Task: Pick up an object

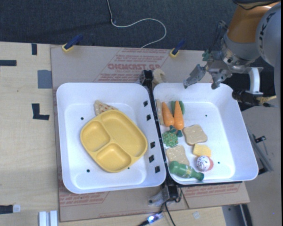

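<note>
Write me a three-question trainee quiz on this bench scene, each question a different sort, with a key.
1. True or false: the gripper hovers over the left bin.
2. Multiple choice: what rests in the left bin? A) yellow divided tray B) carrots C) green bottle
3. Fill in: the broccoli lies in the ___ bin.

Key: 1 false, it hangs at the far rim of the right bin, fingers apart, holding nothing. 2 A. 3 right.

The bins were smooth glossy plastic; the tray matt yellow plastic; the cardboard dull, printed.
</note>
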Robot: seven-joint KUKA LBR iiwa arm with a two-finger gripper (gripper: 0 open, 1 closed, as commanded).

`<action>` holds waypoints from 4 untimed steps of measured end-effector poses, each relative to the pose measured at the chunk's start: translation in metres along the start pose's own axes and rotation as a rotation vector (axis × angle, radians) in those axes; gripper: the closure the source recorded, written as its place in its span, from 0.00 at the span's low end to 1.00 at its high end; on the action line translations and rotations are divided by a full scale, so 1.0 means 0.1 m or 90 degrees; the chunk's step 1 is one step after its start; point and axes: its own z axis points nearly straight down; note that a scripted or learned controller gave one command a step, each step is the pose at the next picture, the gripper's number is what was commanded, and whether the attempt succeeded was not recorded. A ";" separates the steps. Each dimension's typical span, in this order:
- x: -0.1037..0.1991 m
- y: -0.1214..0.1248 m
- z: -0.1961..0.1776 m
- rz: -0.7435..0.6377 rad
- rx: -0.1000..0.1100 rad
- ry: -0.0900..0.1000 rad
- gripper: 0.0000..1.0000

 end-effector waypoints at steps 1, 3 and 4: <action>0.00 0.02 -0.09 -0.002 -0.009 -0.001 0.00; -0.06 0.03 1.05 -0.002 -0.006 -0.002 0.00; -0.05 0.03 1.59 -0.003 -0.007 -0.002 0.00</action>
